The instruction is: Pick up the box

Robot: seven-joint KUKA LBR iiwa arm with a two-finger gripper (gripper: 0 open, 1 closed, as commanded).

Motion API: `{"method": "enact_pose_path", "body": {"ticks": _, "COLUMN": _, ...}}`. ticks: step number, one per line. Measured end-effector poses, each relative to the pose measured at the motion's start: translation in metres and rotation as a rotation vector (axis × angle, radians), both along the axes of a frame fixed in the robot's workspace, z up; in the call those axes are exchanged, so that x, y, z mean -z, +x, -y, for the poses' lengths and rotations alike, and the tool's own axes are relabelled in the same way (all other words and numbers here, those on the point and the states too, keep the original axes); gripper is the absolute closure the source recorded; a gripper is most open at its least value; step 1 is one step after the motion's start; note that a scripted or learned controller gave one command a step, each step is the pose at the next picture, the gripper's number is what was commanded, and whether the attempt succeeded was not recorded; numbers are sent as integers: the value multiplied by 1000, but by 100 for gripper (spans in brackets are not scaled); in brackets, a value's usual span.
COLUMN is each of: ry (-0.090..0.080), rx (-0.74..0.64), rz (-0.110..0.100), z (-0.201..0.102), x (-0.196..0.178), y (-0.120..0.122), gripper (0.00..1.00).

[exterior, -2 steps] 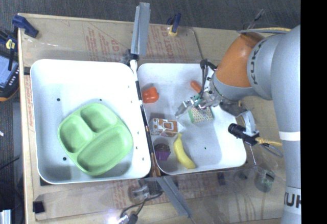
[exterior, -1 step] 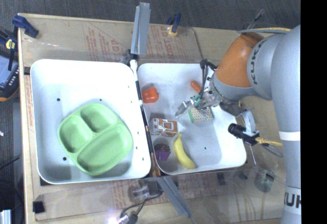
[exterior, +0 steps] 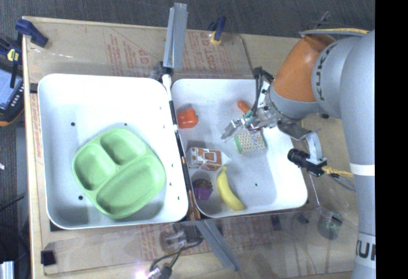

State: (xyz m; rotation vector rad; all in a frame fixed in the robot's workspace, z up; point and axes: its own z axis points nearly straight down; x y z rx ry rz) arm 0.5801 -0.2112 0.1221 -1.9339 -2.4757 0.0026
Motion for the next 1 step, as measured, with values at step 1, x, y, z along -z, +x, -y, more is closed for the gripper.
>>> {"method": "enact_pose_path", "body": {"ticks": 1, "ry": -3, "rx": -20, "rz": 7, "z": -1, "x": 25, "y": -6, "gripper": 0}}
